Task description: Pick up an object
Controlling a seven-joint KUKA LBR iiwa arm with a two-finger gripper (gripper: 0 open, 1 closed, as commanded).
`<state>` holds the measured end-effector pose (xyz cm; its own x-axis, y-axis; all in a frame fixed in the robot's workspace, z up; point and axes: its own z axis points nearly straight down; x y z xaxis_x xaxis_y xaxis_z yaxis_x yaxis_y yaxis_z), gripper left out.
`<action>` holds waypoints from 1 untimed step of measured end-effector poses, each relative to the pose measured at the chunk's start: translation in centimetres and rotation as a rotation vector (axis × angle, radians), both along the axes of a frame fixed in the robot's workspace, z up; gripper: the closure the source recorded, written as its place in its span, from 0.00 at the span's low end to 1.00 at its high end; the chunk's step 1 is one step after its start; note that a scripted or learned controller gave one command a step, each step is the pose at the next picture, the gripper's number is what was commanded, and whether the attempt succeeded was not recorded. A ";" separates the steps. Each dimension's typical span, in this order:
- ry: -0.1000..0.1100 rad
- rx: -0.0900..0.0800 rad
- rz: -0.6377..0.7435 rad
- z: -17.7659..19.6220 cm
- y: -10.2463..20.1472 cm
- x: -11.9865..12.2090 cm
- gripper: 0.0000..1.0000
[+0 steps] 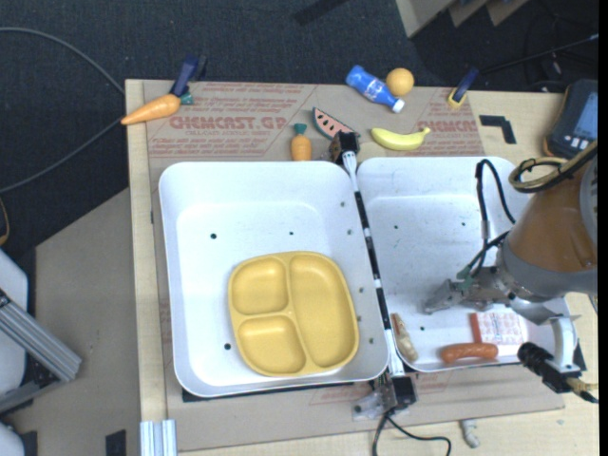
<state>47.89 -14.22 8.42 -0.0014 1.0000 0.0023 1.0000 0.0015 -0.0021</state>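
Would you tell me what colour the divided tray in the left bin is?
Yellow; the divided tray shows best in the camera view.

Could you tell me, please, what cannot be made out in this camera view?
- Tool: whether it is open or shut is too small and blurred to tell.
- Red-and-white packet: its far side is covered by the arm; its print is too small to read.
- Tan item at the right bin's near-left wall: too small to identify.
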 end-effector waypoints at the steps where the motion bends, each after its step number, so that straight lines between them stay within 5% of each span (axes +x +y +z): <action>1: -0.006 -0.005 -0.001 13.6 -8.3 8.1 0.00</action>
